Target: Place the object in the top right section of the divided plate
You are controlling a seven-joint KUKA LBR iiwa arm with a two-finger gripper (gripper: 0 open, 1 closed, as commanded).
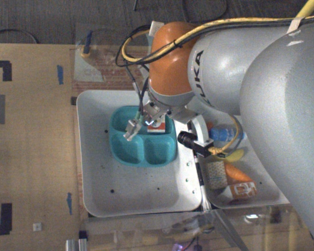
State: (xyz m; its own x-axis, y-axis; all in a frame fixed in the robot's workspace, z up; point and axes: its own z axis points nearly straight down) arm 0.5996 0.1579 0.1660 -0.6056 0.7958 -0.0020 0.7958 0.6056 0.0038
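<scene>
Your jaws (141,123) hang over the teal divided plate (126,151). I cannot tell if they are wide or narrow. The small red-and-white object (156,128) lies just beside them, in the plate's top right section. The job looks almost done.

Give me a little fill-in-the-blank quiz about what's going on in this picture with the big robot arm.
1. The divided plate is ____ in colour.
2. The plate sits in the ____ of the two white bins in the camera view.
3. The gripper hangs over the ____.
4. The band above the arm's wrist is ____.

Missing words: teal; left; plate; orange
</scene>
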